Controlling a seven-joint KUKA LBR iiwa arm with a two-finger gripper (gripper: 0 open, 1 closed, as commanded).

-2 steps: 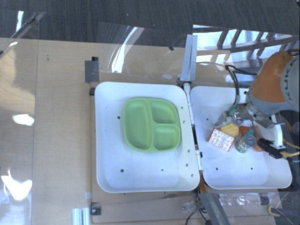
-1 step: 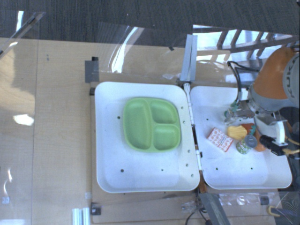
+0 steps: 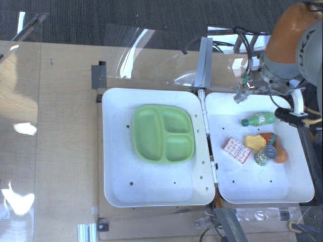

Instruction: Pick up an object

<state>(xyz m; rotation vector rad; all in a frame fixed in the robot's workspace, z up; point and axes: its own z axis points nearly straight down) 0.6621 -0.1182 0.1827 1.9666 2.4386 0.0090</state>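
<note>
Nothing is picked up yet. The claw (image 3: 244,91) hangs over the far edge of the right bin (image 3: 252,188), and I cannot tell whether it is wide or narrow; nothing shows in it.

The things to pick lie in that bin's right half: a green bottle (image 3: 258,119) on its side, and nearer, a tight cluster of a red-and-white packet (image 3: 236,149), a yellow piece (image 3: 256,142) and a round tin (image 3: 262,158).

The bottle lies apart from the rest, with bare floor on its left. The cluster sits close to the right wall. The left bin (image 3: 116,185) carries a green divided plate (image 3: 163,133).
</note>
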